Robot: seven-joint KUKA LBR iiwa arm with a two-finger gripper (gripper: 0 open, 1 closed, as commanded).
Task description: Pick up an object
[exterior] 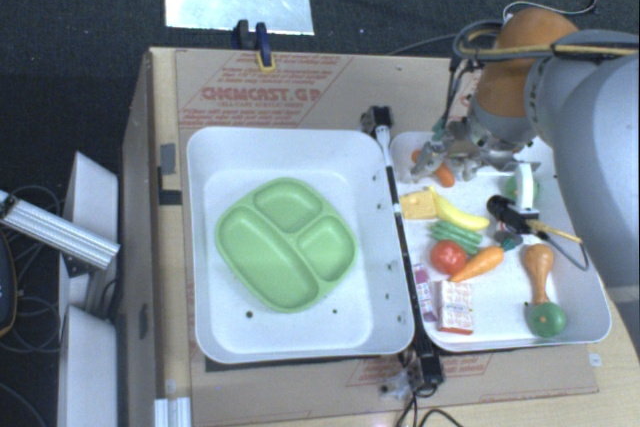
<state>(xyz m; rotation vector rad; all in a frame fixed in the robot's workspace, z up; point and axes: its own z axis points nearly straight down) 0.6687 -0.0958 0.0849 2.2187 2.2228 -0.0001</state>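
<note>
My gripper (436,161) hangs low over the back left part of the right bin (590,315), reaching in from the right. Just under it lies a small orange piece (446,178). In front of it sit a yellow cheese wedge (418,205), a banana (460,214), a green pod (457,235), a red tomato (447,256) and an orange carrot (481,262). A red and white box (456,305) lies near the bin's front. A wooden stick with a green ball (541,295) lies at the right. I see nothing held in the gripper.
The left bin (215,315) holds a green divided plate (286,243). A white and green item (524,187) lies by the arm at the right bin's back. A black divider (398,235) runs between the two bins.
</note>
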